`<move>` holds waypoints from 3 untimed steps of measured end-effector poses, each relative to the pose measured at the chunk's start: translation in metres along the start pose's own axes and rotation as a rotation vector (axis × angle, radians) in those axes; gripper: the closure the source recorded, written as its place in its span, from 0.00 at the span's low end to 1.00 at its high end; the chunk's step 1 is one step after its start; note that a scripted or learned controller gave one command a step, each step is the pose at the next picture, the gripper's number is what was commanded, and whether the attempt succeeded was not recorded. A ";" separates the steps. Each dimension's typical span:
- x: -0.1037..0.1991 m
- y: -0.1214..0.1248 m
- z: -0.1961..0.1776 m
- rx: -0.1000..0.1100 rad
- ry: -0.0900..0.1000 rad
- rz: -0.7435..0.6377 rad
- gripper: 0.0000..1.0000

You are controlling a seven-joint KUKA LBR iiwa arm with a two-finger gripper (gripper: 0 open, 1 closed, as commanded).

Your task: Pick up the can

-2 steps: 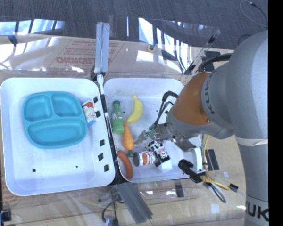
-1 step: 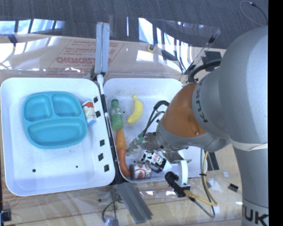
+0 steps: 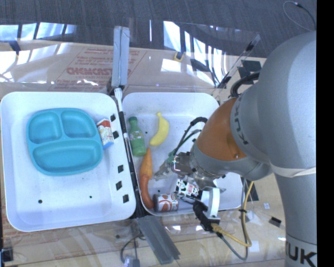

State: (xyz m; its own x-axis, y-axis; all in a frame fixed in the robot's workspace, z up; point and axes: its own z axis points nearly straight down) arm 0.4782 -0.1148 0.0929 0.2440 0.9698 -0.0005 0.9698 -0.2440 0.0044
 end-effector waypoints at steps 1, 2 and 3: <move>-0.024 0.160 -0.001 0.006 0.000 0.083 0.00; -0.047 0.152 -0.102 0.005 0.001 0.109 0.00; -0.020 0.048 0.003 0.011 0.002 0.121 0.00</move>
State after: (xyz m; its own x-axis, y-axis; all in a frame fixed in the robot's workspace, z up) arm 0.5201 -0.1461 0.0902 0.3592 0.9333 0.0009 0.9333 -0.3591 -0.0069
